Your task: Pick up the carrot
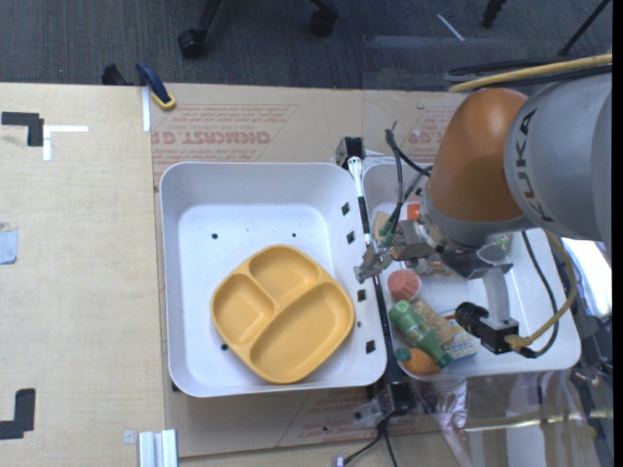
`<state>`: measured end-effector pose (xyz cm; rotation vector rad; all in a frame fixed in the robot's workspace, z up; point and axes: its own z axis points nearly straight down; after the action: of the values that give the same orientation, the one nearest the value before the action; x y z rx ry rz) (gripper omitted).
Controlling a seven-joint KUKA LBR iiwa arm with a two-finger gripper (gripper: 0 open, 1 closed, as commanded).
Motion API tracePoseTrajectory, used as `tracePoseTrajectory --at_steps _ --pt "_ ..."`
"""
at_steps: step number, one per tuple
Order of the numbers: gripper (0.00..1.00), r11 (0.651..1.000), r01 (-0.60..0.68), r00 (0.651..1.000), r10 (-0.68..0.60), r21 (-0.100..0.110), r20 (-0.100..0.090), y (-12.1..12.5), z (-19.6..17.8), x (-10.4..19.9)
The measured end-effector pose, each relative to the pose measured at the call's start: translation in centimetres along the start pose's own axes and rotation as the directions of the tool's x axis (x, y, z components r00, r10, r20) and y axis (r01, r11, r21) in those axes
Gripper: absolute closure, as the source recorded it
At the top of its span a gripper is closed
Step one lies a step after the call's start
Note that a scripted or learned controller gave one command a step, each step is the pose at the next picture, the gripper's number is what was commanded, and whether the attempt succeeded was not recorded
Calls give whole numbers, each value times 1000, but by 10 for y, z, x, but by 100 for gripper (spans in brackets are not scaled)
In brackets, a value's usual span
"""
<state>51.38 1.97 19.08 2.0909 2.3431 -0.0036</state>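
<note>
An orange object that looks like the carrot (421, 361) lies at the near edge of the right bin (541, 343), partly under a green bottle (417, 326). The arm's grey body and orange band cover most of that bin. My gripper (382, 255) hangs low at the bin's left wall, close to the divider between the bins, above and left of the carrot. It sits apart from the carrot, and I see nothing held in it. A small orange patch (414, 212) shows beside the wrist.
A yellow divided plate (282, 311) lies in the left bin (185, 261). A red round item (403, 283) and a snack packet (458, 337) sit near the green bottle. Cables run along the arm over the right bin.
</note>
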Motion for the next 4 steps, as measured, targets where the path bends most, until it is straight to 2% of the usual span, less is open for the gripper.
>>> tracePoseTrajectory --at_steps 1,2,3,4 --pt "0 1000 -20 1000 20 5 -1 -32 0 42" --pt "0 996 -94 996 94 1 1 -4 0 -2" --pt "0 975 -221 975 221 5 -1 -30 0 22" --pt "0 967 -254 967 254 3 0 -24 0 1"
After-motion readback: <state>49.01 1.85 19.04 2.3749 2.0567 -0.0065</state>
